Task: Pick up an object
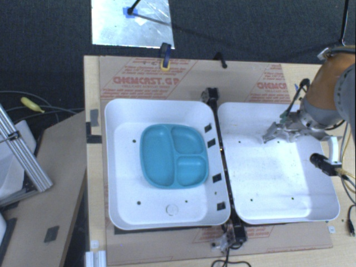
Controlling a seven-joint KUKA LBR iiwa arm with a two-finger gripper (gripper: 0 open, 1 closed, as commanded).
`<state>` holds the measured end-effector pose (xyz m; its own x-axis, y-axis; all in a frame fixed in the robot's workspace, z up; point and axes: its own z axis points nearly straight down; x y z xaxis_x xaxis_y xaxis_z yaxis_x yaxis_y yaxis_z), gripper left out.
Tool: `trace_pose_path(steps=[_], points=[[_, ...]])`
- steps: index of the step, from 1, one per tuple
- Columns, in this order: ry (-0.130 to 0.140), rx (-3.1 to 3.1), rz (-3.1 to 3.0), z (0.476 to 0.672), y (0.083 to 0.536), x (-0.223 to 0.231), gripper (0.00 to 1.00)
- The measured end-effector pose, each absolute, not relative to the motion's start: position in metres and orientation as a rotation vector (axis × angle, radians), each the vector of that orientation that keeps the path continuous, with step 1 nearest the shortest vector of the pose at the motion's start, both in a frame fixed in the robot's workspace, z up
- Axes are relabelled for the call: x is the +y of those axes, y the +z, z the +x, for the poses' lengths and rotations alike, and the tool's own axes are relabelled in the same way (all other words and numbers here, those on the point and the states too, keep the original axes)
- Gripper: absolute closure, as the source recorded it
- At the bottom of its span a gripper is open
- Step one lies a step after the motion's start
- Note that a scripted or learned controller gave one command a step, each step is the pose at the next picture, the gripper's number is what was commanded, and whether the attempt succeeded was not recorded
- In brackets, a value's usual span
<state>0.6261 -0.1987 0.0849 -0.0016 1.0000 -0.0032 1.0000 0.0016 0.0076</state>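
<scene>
A blue divided plate (172, 156) lies flat in the middle of the left bin (122, 149). A small pale round disc (171, 209) rests on that bin's floor near its front wall. My gripper (272, 133) hangs low over the upper part of the right bin (278, 199), far to the right of the plate, pointing left. Nothing shows in its grasp. The grey arm with its orange band (334, 82) comes in from the right edge.
Black clips (214, 149) line the divide between the two bins. A shiny metal sheet (132, 14) lies beyond the bench at the back. An aluminium frame (22, 154) stands off the bench at the left. A black part of the arm (324, 163) overhangs the right bin's edge.
</scene>
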Motion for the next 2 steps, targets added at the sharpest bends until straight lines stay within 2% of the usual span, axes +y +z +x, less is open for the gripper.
trace_pose_path(steps=[1, 2], points=[[0.005, 2.225, 2.211, 0.671, 0.086, -0.206, 0.00], [-0.003, 2.223, 2.224, 0.598, 0.084, -0.207, 0.00]])
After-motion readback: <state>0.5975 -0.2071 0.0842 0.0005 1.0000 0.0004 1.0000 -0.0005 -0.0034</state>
